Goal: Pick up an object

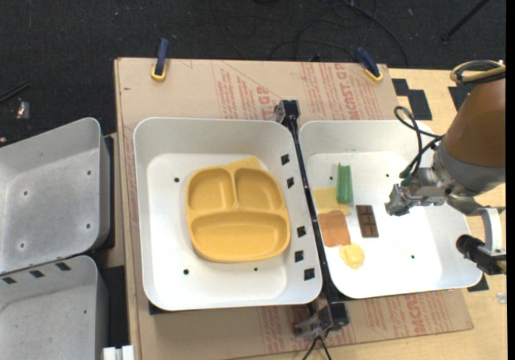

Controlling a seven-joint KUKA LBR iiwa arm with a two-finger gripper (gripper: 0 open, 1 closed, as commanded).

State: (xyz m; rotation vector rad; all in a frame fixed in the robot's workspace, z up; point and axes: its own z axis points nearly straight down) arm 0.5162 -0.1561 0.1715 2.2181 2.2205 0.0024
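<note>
Standing at the bench, noting from largest to smallest:

Bench: a brown cardboard sheet (209,84) with red print covers the top; two yellow-and-blue clamps (160,60) pin its far edge.

Arm: the grey arm (476,137) with its orange band enters from the right and hangs over the right bin's right half.

Left bin (153,189): shallow, white, it holds one yellow divided tray (237,214), three compartments, lying flat near the bin's middle.

Right bin (418,270): shallow, white, touching the left bin along a black divider (302,189); all small items sit in its left half.

Spare bins (48,189): more white bins lie off the bench at far left.

Gripper (396,204): it sits low over the right bin's middle, just right of the brown block. Fingers: I cannot tell whether they are apart or together; nothing is visibly between them.

Green block (344,183): long, upright in the view, at the far end of the item cluster.

Orange-tan piece (335,228): flat, near the divider, just left of the brown block.

Pale yellow flat piece (322,197): it lies between the green block and the orange-tan piece.

Brown block (367,221): small, dark, lying on the bin floor, apart from the gripper.

Yellow lump (352,255): smallest item, nearest the front, just below the orange-tan piece.
</note>
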